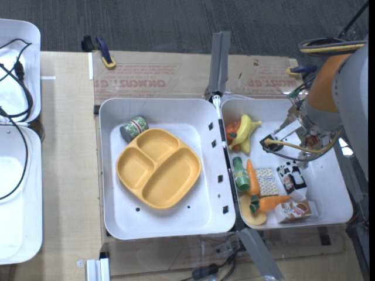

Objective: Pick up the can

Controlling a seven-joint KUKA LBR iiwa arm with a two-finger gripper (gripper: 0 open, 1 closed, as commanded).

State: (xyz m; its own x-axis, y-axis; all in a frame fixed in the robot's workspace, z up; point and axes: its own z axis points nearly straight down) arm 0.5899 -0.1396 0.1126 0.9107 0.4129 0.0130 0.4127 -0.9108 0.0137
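Observation:
The can (133, 127) lies on its side in the back left corner of the left bin (111, 174). It has a grey end and a green, white and red label, and it touches the back rim of the yellow divided plate (158, 167). My gripper (307, 138) hangs over the back right part of the right bin (334, 180), far to the right of the can, with nothing seen in it.
The right bin holds a banana (246, 130), an orange fruit (233, 129), a green bottle (241, 174), two carrots (272, 202), a small printed card (266, 182), a black-and-white packet (291, 177) and a snack box (296, 211). A grey divider post (218, 63) stands between the bins at the back.

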